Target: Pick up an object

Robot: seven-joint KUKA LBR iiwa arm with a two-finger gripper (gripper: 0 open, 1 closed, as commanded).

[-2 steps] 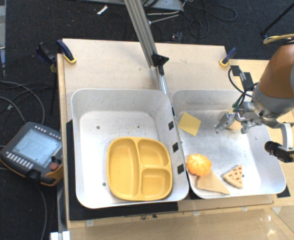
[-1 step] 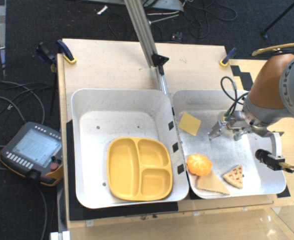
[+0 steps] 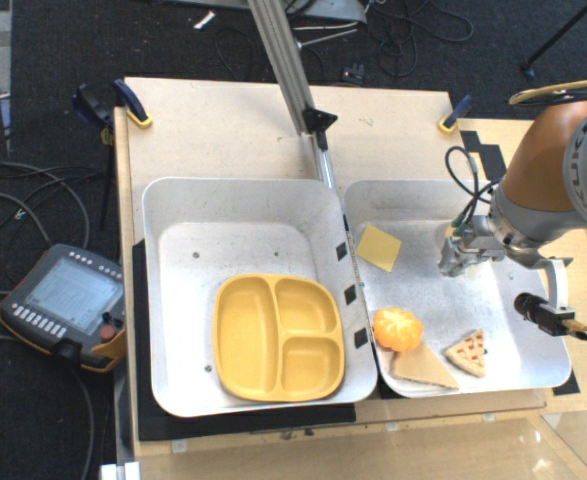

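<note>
Pincer [image 3: 460,259] hovered low in right bin [image 3: 533,368], grip state unclear, nothing visibly held. Approach step. Cheese [image 3: 379,247] just left, orange [image 3: 397,330] lower left. Needed target alignment, then descent.

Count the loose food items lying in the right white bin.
4: a pale yellow cheese square near the divider, an orange tangerine at the front left, a tan bread triangle beside it, and a pizza slice further right.

the right white bin [image 3: 533,373] has bare floor across its middle; a flat yellow cheese-like square [image 3: 379,247], round orange fruit [image 3: 397,330], tan wedge [image 3: 422,368] and small pizza slice [image 3: 467,352] crowd its left and near side.
</note>
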